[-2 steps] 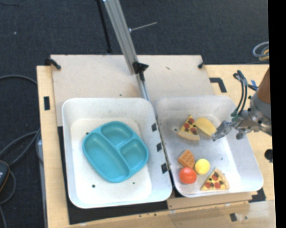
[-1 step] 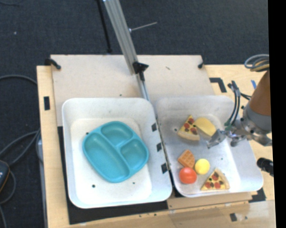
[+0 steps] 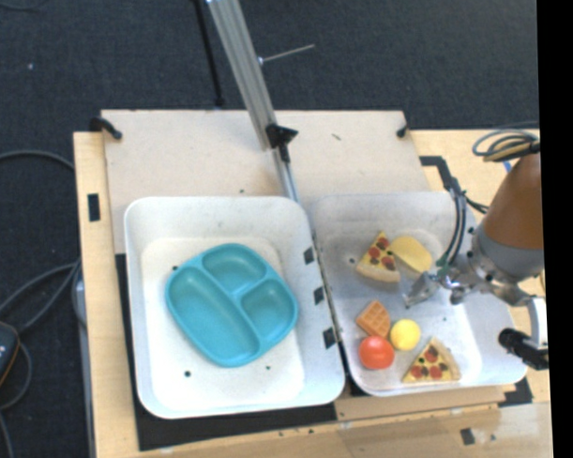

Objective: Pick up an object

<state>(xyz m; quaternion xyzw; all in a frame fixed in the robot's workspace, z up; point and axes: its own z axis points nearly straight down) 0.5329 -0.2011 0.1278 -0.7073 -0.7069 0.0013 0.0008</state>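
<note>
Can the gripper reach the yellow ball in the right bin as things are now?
Probably yes. The gripper hangs over the right bin, close to the yellow ball. The waffle, tomato and pizza slice crowd the ball's sides, but from above nothing covers it.

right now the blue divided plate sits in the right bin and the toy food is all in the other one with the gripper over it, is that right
Not quite. The camera view shows the blue divided plate in the left bin, not the right. The toy food, including the pizza slice and red ball, lies in the right bin, with the gripper over it.
</note>
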